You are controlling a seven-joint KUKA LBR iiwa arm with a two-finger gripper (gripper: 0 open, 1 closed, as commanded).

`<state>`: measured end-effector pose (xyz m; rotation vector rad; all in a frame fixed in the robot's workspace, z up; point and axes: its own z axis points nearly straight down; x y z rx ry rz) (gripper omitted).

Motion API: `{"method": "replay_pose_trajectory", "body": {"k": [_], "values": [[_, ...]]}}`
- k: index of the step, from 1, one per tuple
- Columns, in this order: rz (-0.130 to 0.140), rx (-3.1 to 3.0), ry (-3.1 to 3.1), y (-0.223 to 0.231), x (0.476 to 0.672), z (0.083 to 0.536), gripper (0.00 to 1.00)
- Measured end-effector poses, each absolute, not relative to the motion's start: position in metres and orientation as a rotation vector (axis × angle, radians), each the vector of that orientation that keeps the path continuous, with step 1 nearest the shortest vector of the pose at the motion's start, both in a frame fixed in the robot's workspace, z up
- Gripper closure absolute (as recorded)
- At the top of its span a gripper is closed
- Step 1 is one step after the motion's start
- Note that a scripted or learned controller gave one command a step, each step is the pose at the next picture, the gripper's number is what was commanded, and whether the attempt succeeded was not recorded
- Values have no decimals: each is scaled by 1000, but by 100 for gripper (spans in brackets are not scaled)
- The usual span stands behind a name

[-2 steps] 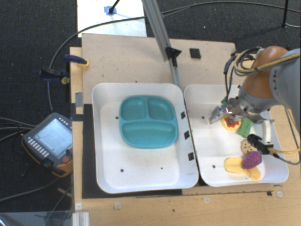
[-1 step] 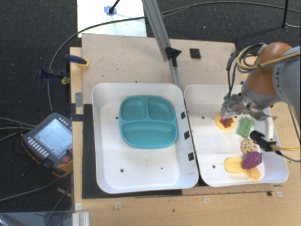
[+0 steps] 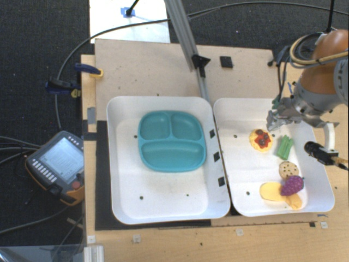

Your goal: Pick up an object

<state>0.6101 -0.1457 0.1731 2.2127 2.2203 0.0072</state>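
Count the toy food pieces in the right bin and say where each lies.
5, none seemingly hidden: pizza below the gripper, green piece right of it, cookie lower, purple grapes and yellow piece nearest the front.

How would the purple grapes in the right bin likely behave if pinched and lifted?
The grapes look like a lumpy toy cluster, so probably light and stiff. Their bumpy surface may slip sideways between fingers. They lean on the yellow piece, which might shift too.

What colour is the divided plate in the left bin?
Teal, clearest in the camera view: divided plate.
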Motion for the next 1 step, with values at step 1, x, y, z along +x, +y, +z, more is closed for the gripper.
{"method": "replay_pose_trajectory", "body": {"k": [1], "values": [[8, 2211, 2221, -148, 608, 238, 100]]}}
